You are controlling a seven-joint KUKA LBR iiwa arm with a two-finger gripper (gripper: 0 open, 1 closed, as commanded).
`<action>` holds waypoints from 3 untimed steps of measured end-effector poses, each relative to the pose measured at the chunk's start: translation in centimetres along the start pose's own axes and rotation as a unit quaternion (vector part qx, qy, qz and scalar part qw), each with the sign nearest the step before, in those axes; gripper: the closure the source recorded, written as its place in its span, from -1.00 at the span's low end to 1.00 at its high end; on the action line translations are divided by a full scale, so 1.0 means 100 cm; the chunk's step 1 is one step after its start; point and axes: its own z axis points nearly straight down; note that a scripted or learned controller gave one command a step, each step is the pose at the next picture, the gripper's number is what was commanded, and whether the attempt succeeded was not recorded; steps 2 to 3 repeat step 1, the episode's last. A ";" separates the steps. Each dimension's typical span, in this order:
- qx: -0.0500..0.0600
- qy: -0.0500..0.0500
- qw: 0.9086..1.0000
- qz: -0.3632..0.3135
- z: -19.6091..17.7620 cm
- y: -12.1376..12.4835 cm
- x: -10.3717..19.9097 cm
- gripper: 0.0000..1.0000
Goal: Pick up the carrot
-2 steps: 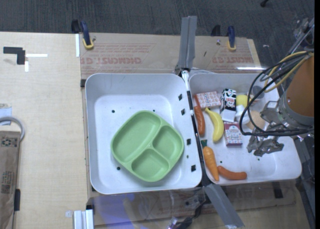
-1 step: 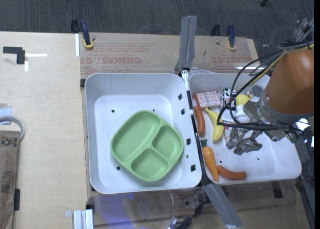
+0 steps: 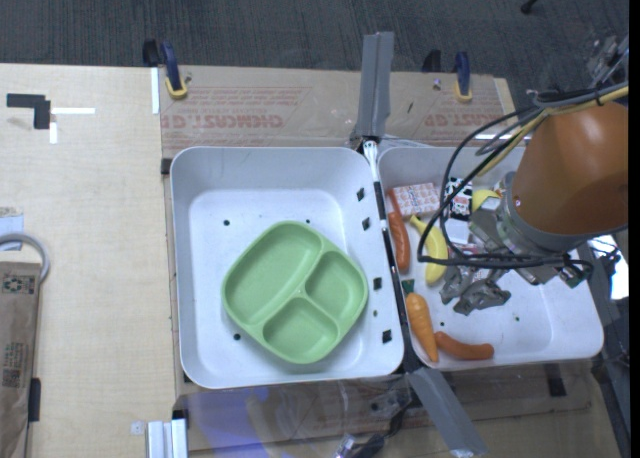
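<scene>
Carrot is what you are after: it lies in the right bin, hard against that bin's left wall, green stub pointing up the frame and its tip pointing down toward the near corner. Your gripper hangs low over the bin floor, so the carrot sits just to the fingers' left and slightly toward the camera, close by but apart from them. Its long axis runs nearly parallel to the wall, tilted a little. I cannot tell how the fingers stand; they read as a dark tangle under the wrist, and nothing shows between them. A second orange piece lies crosswise just below the fingers, touching or nearly touching the carrot's tip. Expect the wall to crowd your reach on the far side.
</scene>
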 end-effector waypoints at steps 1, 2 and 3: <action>-0.001 0.000 0.985 -0.172 0.000 0.032 -0.042 1.00; -0.001 0.000 0.985 -0.172 0.000 0.032 -0.042 1.00; -0.001 0.000 0.985 -0.172 0.000 0.032 -0.042 1.00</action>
